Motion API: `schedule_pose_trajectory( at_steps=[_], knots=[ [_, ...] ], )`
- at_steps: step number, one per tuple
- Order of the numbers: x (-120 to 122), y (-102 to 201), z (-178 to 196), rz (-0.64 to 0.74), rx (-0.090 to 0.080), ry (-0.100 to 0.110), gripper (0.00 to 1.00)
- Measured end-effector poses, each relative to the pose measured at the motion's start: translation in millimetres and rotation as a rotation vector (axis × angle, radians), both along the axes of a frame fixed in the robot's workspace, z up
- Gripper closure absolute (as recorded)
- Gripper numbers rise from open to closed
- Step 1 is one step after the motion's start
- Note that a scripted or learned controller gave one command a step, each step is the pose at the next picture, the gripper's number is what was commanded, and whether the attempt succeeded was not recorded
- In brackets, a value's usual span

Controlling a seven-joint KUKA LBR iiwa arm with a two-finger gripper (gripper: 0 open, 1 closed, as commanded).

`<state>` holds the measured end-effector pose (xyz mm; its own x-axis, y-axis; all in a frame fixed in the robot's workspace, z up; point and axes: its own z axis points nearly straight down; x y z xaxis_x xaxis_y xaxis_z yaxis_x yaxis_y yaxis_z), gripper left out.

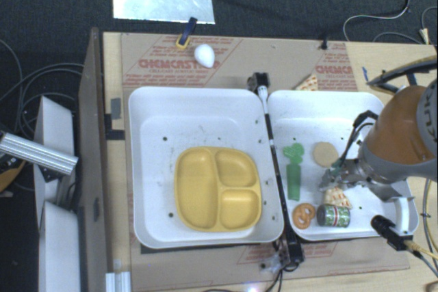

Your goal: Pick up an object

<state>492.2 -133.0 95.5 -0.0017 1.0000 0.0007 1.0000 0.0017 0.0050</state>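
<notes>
You have the arm (404, 133) reaching in over the right bin (356, 102), with its pincer (337, 178) low near that bin's front edge. You cannot tell from here whether the pincer is released or clenched; cables and the wrist hide it. Just under the pincer lies a pale cracker-like piece (337, 197), and touching that, at the front edge, a small can (333, 216) on its side. Beside the can, toward the bin's front left corner, sits a pretzel (303, 215). A green toy (293, 170) lies along the left wall of this bin, and a tan disc (325, 153) rests between it and the pincer. The left bin (157, 113) holds a yellow tray (217, 187) with three compartments, near its front edge. Toward the bench's far edge, on the cardboard, lies a white egg (204, 55).
</notes>
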Motion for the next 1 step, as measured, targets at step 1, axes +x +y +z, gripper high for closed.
schedule_pose_trajectory(
  at_steps=[1],
  knots=[
    [86.3,78.9,95.3,0.013,0.001,-0.012,1.00]
  ],
)
